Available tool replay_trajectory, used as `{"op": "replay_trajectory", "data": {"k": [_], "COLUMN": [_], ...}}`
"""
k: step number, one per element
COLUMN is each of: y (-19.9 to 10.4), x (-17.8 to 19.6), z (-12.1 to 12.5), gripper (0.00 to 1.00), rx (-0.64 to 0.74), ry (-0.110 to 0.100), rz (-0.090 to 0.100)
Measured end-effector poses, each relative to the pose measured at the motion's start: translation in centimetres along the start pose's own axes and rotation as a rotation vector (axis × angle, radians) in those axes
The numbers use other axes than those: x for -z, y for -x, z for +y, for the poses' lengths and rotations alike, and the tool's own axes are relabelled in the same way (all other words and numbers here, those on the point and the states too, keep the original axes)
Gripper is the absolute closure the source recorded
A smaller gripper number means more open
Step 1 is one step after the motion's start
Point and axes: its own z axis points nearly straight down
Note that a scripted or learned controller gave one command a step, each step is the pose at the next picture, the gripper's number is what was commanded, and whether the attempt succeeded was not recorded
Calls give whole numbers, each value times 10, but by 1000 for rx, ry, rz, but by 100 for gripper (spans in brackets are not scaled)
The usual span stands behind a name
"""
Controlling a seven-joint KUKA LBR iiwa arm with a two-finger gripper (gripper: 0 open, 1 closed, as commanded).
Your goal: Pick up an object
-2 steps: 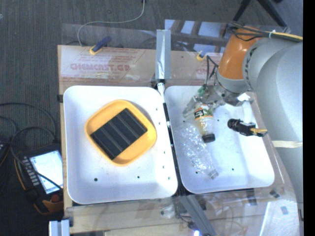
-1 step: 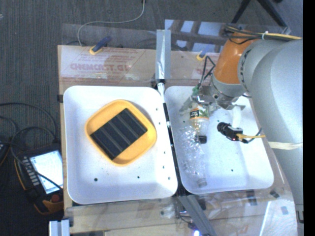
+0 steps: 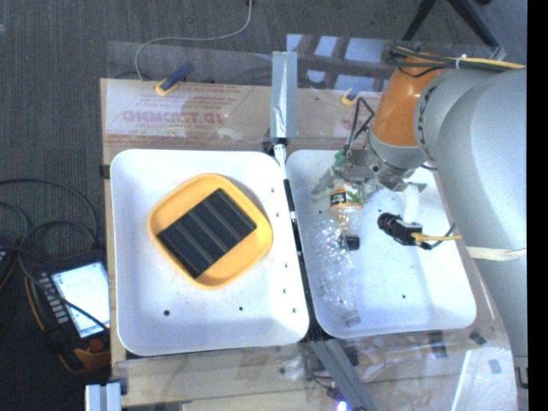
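- The grey arm with its orange band (image 3: 401, 110) reaches in from the right and bends down over the back part of the right shallow white bin (image 3: 445, 311).
- Its two-finger gripper (image 3: 349, 193) sits low over the upper end of a clear, crumpled plastic bottle (image 3: 336, 259); I cannot tell from this angle if it is parted or clamped.
- That bottle lies on its side along the left part of the right bin, its brown-and-yellow labelled end up near the gripper and its clear body stretching toward the front wall.
- A black cable with a yellow connector (image 3: 402, 229) hangs just right of the bottle, over the bin floor.
- The left shallow white bin (image 3: 137, 315) holds a rounded yellow tray with a black ribbed panel (image 3: 210, 231), lying flat near its middle, well apart from the gripper.
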Motion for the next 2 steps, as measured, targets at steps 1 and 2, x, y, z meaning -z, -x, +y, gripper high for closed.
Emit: {"op": "replay_trajectory", "data": {"k": [1,2], "y": [0,-10], "x": [8,106], "z": [-1,1], "gripper": [100,100], "rx": [0,101], "ry": [-3,-7], "rz": [0,5]}}
